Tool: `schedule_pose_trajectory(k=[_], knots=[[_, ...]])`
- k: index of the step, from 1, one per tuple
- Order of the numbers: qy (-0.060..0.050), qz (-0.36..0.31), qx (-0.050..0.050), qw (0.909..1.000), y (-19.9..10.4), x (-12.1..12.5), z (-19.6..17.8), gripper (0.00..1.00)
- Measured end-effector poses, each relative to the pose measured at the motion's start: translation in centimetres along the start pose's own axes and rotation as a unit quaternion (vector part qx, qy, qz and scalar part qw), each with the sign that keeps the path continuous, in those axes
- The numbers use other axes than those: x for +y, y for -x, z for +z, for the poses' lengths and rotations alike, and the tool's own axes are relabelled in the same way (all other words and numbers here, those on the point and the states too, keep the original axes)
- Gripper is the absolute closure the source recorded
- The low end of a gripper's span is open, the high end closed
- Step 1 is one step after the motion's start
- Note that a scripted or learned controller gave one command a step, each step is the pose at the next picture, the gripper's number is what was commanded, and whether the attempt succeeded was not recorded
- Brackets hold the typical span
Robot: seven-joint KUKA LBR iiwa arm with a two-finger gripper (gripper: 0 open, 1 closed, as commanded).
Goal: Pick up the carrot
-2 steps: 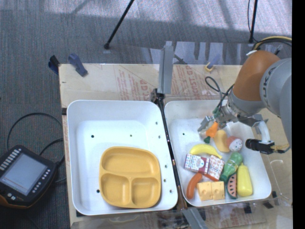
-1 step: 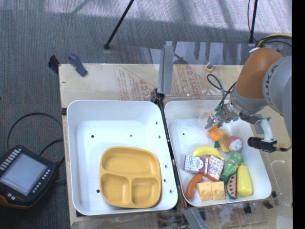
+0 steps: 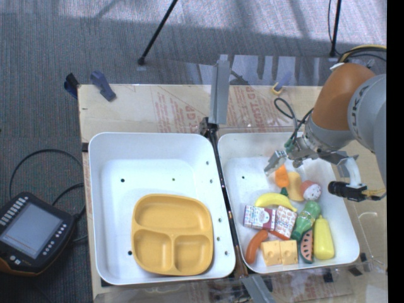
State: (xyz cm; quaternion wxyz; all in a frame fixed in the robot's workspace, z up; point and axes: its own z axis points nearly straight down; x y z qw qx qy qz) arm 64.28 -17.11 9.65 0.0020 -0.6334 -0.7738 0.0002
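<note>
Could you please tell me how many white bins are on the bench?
2. The left bin holds a yellow tray. The right bin, touching it side by side, holds the toy food, carrot included.

A single fixed camera looks down from above at a slant, taking in the whole wooden surface (image 3: 158, 109) from a moderate distance. Both white bins sit side by side in the lower half of the view: the left bin (image 3: 110, 153) and the right bin (image 3: 237, 147) appear complete, their near edges close to the bottom of the frame. Grey carpeted floor (image 3: 38, 55) fills the top and left, so the camera faces toward the surface's far edge. The grey and orange arm (image 3: 353, 106) enters from the right edge.
</note>
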Motion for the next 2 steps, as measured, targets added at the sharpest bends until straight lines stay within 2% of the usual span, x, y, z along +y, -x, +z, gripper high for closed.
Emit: schedule_pose_trajectory(k=[1, 2], knots=[[0.000, 0.002, 0.001, 1.0000, 0.1, 0.0, -0.9, 1.00], [0.004, -0.026, -0.003, 0.9996, 0.0, -3.6, -9.2, 1.00]])
